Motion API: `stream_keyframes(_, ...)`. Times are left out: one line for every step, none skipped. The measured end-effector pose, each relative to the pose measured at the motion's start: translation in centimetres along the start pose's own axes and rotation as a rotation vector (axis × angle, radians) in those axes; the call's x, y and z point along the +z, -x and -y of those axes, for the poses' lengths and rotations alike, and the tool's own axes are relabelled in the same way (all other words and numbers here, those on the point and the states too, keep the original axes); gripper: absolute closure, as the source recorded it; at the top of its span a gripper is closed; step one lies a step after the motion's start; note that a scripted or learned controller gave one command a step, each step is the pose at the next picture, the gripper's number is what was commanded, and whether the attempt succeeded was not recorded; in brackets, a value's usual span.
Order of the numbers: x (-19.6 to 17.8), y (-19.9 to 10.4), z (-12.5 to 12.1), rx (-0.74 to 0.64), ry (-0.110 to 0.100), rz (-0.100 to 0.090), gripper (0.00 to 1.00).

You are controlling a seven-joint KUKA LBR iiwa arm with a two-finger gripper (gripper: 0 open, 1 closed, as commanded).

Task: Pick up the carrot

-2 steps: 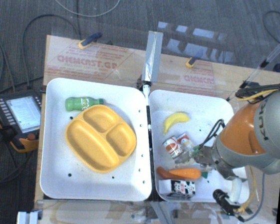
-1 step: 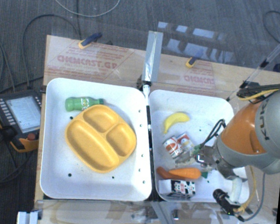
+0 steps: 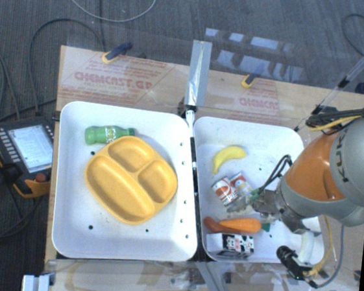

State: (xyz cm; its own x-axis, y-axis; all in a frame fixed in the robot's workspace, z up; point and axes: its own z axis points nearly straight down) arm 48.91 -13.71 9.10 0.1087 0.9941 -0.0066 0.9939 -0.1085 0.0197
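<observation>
— Where did we find the carrot [image 3: 233, 225]?

— It lay lengthwise near the front wall of the right bin [image 3: 281, 134], just above a small dark carton [image 3: 238, 244], with a red-and-white can [image 3: 226, 190] just behind it and a banana [image 3: 228, 156] farther back.

— And the gripper [image 3: 258, 207]?

— It sat low at the carrot's right end, close to touching it. We could not tell how far it was spread, nor whether it had anything in its grip.

— How should we have closed well?

— We judged it best to straddle the carrot across its width, nearer its middle, clear of the can and carton.

— The arm's pose?

— It reached in from the right, orange band above the wrist, bent down over the bin.
</observation>
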Motion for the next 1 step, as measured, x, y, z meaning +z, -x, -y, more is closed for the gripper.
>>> stream_keyframes(0.02,0.33,-0.05,-0.006,-0.004,-0.005,0.0)
